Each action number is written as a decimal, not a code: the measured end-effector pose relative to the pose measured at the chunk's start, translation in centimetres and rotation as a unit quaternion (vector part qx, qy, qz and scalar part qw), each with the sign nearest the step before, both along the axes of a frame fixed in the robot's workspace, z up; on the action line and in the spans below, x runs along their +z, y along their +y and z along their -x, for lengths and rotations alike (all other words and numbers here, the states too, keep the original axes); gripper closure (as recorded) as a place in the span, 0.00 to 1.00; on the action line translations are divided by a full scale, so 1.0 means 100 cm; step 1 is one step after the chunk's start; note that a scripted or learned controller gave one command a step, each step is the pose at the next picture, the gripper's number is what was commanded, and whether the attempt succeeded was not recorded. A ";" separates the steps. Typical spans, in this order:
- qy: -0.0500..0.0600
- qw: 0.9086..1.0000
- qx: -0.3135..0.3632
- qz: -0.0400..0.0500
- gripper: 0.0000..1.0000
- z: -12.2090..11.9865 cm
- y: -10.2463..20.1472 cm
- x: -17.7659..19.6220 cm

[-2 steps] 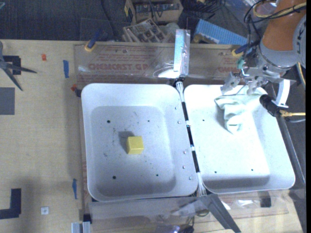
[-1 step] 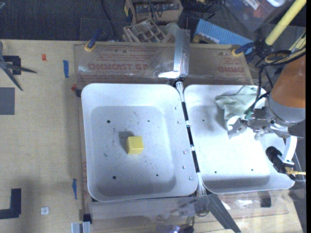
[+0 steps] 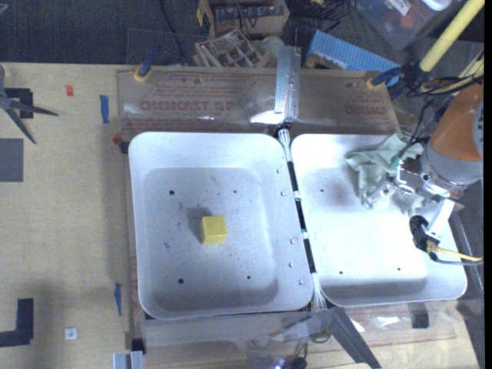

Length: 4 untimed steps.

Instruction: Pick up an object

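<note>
Over the right bin (image 3: 369, 283), arm (image 3: 453, 148) beside cloth (image 3: 373, 167).

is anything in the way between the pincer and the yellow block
Yes. The pincer is over the right bin, by a crumpled cloth. The block sits in the left bin, so the raised rims between the bins lie across the path.

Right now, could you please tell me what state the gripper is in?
Gripper: over the right bin, at a pale crumpled cloth; whether it is open, shut or holding the cloth cannot be told.
</note>
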State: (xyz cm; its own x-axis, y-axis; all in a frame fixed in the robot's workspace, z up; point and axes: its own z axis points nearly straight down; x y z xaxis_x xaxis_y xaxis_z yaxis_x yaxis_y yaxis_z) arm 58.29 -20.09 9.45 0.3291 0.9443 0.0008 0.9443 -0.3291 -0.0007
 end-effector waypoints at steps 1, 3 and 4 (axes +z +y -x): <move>-0.006 0.999 -0.033 0.003 0.00 0.002 0.024 -0.004; -0.005 0.946 -0.323 -0.006 0.00 -0.005 -0.007 -0.005; 0.003 0.888 -0.460 -0.001 0.00 0.000 -0.018 0.006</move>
State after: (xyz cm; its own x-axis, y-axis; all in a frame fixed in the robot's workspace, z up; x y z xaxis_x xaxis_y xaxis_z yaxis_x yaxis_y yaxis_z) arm 58.33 -21.85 10.10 0.9611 0.2763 -0.0019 0.2763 -0.9611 -0.0067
